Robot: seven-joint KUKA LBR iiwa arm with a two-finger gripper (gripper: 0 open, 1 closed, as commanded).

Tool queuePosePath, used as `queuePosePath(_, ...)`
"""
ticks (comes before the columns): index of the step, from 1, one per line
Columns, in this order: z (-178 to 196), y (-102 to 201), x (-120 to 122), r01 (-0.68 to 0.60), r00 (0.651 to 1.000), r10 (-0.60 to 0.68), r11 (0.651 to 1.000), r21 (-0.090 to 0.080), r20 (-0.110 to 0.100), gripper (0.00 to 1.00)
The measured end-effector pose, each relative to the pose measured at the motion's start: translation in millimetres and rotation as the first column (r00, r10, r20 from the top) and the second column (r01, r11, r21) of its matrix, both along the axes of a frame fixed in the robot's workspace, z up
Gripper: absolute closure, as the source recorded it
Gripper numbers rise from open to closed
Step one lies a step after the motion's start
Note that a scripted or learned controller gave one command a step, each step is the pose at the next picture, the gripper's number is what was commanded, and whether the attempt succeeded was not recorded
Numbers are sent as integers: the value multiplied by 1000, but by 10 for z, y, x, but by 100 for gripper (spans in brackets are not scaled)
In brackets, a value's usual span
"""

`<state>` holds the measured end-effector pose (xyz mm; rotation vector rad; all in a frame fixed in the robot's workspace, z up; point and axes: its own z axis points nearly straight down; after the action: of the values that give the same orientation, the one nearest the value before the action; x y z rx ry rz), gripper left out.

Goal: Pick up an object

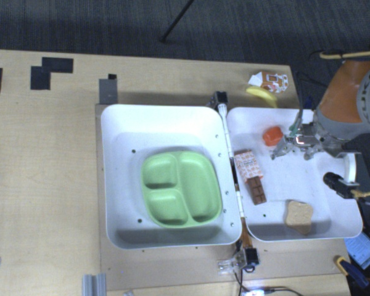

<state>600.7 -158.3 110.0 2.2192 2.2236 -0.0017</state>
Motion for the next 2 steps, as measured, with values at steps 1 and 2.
queuePosePath(1,-236,347,-621,0,1000,0,1000,0,6,0)
queuePosePath(2,-117,350,-597,-1,1000,1,1000,0,12,100)
